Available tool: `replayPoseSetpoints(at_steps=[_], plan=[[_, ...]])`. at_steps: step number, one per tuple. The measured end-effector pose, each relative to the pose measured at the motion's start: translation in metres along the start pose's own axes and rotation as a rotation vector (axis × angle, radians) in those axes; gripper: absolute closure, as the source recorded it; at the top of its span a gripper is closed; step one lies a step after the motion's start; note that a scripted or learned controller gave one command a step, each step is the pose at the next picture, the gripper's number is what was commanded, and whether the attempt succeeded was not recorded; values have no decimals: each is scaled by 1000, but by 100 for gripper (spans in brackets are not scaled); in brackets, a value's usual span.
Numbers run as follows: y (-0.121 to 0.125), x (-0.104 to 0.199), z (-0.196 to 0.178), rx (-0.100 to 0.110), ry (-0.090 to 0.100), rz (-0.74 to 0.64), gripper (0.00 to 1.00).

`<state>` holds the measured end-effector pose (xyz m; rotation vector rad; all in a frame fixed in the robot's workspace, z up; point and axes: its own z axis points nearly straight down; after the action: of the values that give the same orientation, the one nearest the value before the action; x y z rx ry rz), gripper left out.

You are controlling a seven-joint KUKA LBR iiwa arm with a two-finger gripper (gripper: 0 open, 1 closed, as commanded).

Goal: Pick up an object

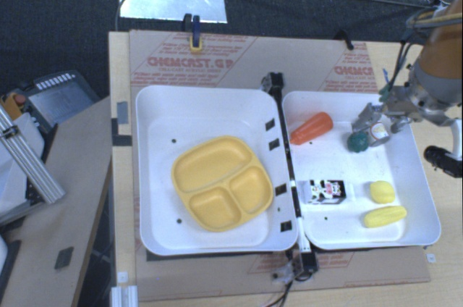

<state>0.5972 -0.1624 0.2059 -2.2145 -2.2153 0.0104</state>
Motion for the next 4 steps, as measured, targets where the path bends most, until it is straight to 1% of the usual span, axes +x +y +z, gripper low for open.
replayPoseSetpoints(at_steps=[1,2,3,4], plan=[[3,0,-8,-13,-2,-3,0],[0,3,34,-11,-2,-1,0],[6,11,81,-10,-1,-5,0],[7,11,123,-10,-2,-2,0]])
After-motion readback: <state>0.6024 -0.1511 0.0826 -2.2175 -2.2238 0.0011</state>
